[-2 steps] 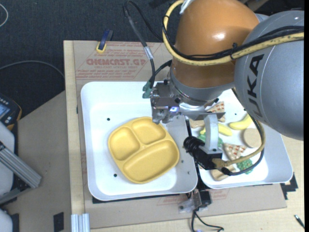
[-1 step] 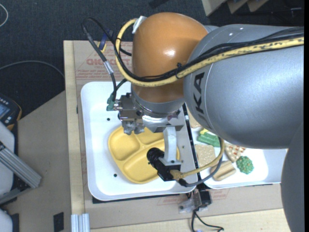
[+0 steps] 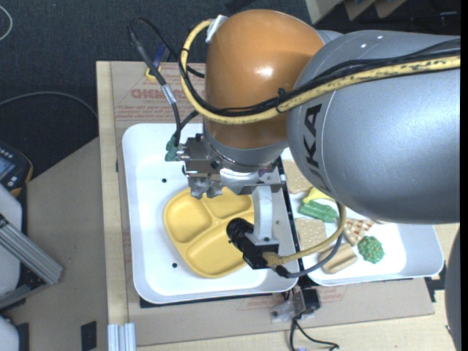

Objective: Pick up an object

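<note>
Yellow divided tray lies flat, hollows up, in the left bin, approx. mid-floor. Its long axis looks diagonal, upper left to lower right, but the top and right parts are hidden under the arm, so not certain. Gripper sits at the tray's upper edge; open or clenched: can't tell. Bare white bin floor to the tray's left and below it, w/ free room there. To the tray's right is the right bin, w/ a green pod, a tan cracker and a green knobbly lump. Brown bench lies beyond the tray, dark floor further out.
</note>
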{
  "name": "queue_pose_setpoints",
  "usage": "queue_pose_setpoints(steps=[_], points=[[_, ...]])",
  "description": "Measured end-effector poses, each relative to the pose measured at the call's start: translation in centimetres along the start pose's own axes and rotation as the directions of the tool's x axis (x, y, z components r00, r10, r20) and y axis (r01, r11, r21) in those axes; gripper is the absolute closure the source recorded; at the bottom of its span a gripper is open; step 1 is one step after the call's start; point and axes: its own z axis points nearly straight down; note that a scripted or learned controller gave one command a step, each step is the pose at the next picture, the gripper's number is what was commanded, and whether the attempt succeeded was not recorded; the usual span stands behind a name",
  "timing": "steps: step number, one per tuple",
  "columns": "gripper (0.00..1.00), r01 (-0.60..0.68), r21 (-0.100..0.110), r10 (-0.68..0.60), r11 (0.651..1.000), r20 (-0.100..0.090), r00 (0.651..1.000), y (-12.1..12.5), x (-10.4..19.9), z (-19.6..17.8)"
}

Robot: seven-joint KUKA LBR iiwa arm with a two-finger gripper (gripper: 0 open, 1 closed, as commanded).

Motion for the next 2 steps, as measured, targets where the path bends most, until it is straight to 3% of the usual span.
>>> queue_pose_setpoints(steps=[1,2], points=[[1.00,-0.005,0.006,0.005,1.000,0.004,1.000,2.2,-0.2,7.7],[1.00,-0.005,0.002,0.005,1.000,0.002,1.000,6.8,-0.2,14.2]])
